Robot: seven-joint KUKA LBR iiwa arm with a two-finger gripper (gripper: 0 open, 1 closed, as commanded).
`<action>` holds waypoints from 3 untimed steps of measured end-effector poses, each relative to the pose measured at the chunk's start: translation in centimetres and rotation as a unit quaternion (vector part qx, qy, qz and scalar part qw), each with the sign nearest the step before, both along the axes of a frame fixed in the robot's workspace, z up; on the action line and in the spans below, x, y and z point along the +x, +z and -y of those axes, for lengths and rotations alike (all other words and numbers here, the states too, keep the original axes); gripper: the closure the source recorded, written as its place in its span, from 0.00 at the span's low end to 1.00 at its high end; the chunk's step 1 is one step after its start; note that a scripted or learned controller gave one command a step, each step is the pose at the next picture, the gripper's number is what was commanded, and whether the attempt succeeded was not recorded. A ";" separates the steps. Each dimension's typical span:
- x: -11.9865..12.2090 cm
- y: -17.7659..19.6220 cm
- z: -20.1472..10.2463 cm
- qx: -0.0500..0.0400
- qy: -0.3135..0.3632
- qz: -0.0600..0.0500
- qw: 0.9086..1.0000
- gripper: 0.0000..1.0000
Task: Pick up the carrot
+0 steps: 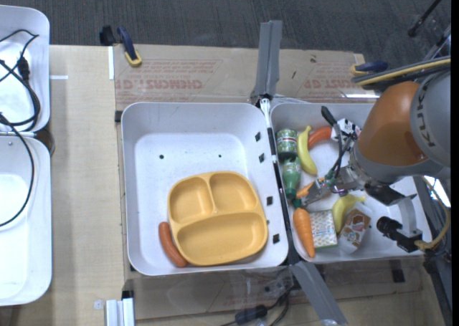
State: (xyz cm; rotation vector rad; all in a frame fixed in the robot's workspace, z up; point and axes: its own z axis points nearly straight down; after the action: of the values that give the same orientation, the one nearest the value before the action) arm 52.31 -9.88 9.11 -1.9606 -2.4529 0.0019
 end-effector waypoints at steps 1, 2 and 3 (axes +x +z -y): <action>0.2 10.0 -0.9 -0.001 -0.027 0.001 1.000 0.00; -0.6 0.4 3.5 0.000 -0.006 -0.001 1.000 0.00; 1.0 6.1 4.7 -0.001 -0.073 0.001 0.997 0.00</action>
State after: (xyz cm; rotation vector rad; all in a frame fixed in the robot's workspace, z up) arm 53.34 -14.55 15.19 -2.1351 -2.3048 0.0023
